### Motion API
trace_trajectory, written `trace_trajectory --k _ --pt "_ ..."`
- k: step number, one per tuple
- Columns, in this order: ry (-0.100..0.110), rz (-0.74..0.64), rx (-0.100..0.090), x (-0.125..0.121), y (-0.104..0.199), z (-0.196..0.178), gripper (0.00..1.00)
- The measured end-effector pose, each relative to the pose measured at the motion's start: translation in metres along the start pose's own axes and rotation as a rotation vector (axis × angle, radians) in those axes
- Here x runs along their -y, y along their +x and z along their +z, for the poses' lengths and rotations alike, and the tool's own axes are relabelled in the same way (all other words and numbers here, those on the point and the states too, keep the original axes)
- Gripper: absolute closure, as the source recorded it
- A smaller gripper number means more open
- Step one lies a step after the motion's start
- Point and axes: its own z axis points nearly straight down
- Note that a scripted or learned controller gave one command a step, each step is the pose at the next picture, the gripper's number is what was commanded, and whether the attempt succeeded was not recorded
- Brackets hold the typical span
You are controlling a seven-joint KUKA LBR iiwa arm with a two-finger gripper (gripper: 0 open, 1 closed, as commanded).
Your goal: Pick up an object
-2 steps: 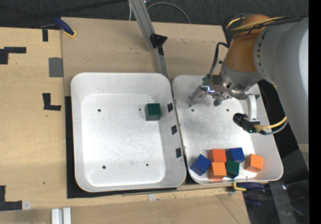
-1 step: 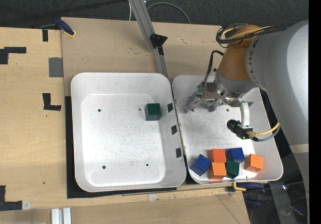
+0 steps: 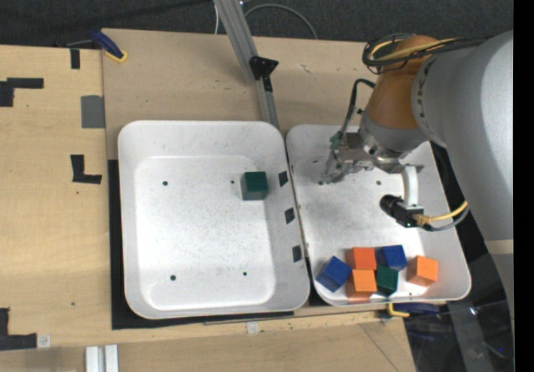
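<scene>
My claw (image 3: pixel 336 167) hangs over the upper left part of the right bin (image 3: pixel 434 195), right of the frame's centre; whether it is spread or pressed together I cannot tell (too small and blurred from here). Nothing shows between its tips. A dark green block (image 3: pixel 254 185) sits alone in the left bin (image 3: pixel 142 153), near its upper right. Low in the right bin lie clustered blocks: a blue block (image 3: pixel 334 273), two orange blocks (image 3: pixel 363 258) touching, another blue one (image 3: pixel 392 257), a green one (image 3: pixel 385 279), and an orange block (image 3: pixel 424 269) just beside them.

Robotics lab: taped bench (image 3: pixel 167 87), bins (image 3: pixel 133 141)
</scene>
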Motion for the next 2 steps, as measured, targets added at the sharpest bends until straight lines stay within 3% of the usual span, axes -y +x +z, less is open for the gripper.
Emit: trace_trajectory --k 2 --pt "-0.009 0.0 0.001 -0.001 0.011 -0.116 1.0"
